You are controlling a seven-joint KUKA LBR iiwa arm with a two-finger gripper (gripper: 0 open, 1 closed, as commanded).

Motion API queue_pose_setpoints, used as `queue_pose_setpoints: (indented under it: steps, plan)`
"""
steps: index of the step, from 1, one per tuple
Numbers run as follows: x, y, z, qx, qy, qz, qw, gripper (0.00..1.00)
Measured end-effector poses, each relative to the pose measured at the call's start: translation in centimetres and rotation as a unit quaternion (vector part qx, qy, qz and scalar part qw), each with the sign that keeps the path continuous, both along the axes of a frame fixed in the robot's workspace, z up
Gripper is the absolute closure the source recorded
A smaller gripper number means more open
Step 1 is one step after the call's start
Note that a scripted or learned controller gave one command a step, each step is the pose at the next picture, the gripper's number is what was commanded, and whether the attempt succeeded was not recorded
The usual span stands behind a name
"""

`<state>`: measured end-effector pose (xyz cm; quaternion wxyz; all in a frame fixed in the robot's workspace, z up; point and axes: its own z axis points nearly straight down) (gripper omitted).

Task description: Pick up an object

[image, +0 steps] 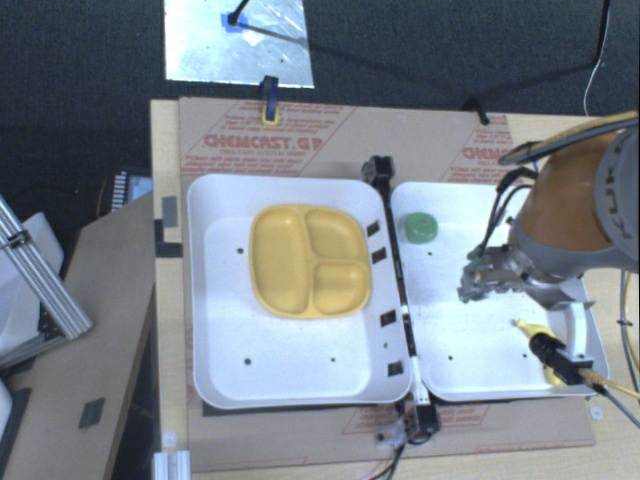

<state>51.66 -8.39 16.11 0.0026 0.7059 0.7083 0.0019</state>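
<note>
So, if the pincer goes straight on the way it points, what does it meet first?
Likely the right bin's bare floor: the pincer seems to point down, and the green disc lies aside.

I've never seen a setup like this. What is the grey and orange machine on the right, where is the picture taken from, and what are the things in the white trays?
The picture comes from one fixed camera above the bench, looking down at a slant. The grey machine with the orange band is a robot arm that reaches in from the right. At its end is a gripper, its tool for picking things up.

On the bench are two shallow white bins side by side. The left bin holds a yellow divided plate. The right bin holds a small green disc near its far left corner.

The gripper is over the right bin, apart from the disc. I see nothing held in it.
</note>
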Motion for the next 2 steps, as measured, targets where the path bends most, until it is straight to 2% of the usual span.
queue_pose_setpoints:
  steps: [1, 2]
  plan:
    - [0.2, -1.1, 5.2, -0.0005, -0.001, 0.000, 1.0000, 1.00]
    - [0.4, -1.1, 8.1, 0.0000, 0.001, 0.000, 1.0000, 1.00]
